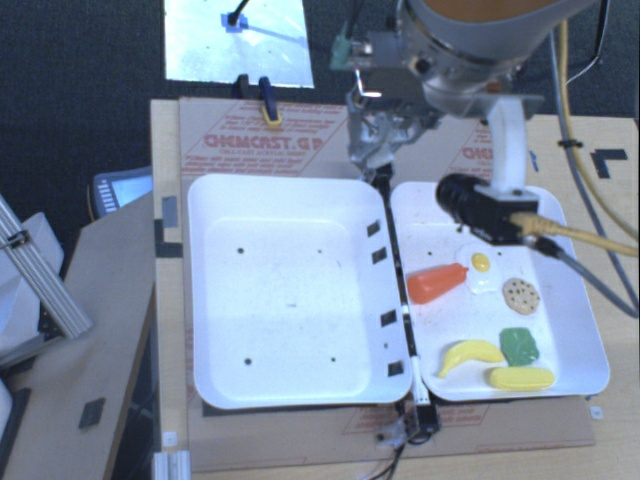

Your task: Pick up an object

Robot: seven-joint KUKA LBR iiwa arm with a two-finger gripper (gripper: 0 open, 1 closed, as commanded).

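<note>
The right bin [570, 268] holds several toy foods. An orange carrot [437, 283] lies near the divider, with a white fried egg [481, 266] just right of it. A round cookie [520, 295] sits beside them. Toward the front lie a yellow banana [470, 355], a green piece [519, 344] and a yellow oblong piece [521, 377]. My gripper [376, 164] hangs over the far end of the divider between the bins, well behind the foods, with nothing visibly in it.
The left bin [280, 288] sits beside the right one, with black clips [384, 286] along the shared wall. A black device [485, 210] with a yellow cable overhangs the right bin's back. A silver sheet [238, 28] lies behind the bench.
</note>
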